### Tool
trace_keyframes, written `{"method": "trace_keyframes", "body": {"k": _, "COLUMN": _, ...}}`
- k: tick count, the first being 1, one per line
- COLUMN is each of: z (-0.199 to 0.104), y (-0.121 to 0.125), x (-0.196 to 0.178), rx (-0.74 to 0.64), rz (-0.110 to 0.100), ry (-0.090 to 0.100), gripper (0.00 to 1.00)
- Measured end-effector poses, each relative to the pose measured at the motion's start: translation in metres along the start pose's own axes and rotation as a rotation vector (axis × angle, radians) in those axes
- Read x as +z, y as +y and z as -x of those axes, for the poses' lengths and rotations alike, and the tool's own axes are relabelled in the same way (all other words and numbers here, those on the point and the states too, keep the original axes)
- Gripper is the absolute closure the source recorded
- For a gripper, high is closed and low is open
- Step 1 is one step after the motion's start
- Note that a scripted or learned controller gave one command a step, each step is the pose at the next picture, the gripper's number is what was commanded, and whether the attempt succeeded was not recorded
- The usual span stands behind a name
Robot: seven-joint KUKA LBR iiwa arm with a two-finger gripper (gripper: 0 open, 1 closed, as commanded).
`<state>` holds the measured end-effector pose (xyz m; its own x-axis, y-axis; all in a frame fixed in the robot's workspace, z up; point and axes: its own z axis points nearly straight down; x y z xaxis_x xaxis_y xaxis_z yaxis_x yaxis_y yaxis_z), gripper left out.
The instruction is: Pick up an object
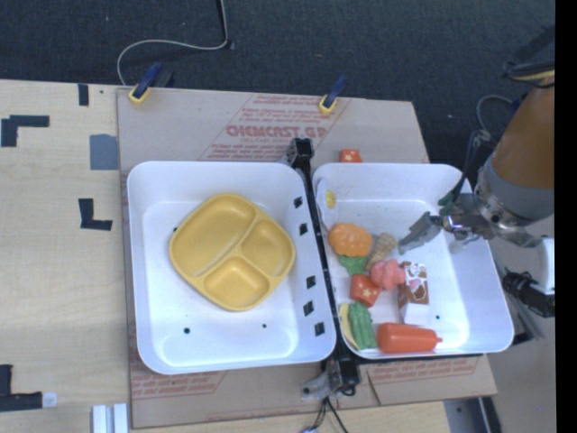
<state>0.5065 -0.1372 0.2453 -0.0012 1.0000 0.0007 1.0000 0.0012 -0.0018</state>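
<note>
Objects for the pick lie clustered in the right bin (451, 180), toward its left and near sides. I note an orange rounded toy (350, 239) nearest the divider, with a green leafy piece (354, 263) just below it and a beige piece (384, 245) just to its right. A pink item (389, 273) sits near the middle of the group, touching a red block (364, 290) on its left and a small brown-and-white packet (415, 289) on its right. Along the near wall I see a green pod-shaped piece (361, 324) beside an orange-red carrot-like item (407, 337), which lies flat. A small yellow scrap (331, 199) rests apart near the far left corner of that bin. The left bin (144, 242) holds a yellow compartment tray (233, 251), lying flat and turned at a slant. Both bins sit on a cardboard sheet (261, 124) on the wooden surface (54, 278), with a small red item (351, 156) outside the right bin's far wall. My arm (532, 156) enters from the right, and the pincer (431, 228) hangs over the right half of the right bin, its one clearly visible finger (416, 234) slanting toward the beige piece. I see nothing between its fingers; I cannot tell how far they are parted. The pincer is near the cluster, but contact cannot be judged.
</note>
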Motion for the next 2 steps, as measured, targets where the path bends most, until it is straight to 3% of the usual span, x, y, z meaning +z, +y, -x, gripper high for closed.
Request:
{"method": "trace_keyframes", "body": {"k": 1, "z": -0.038, "y": -0.017, "x": 0.114, "rx": -0.001, "rz": -0.012, "ry": 0.004, "gripper": 0.0}}
{"method": "trace_keyframes", "body": {"k": 2, "z": -0.043, "y": 0.001, "x": 0.163, "rx": 0.001, "rz": 0.001, "ry": -0.001, "gripper": 0.0}}
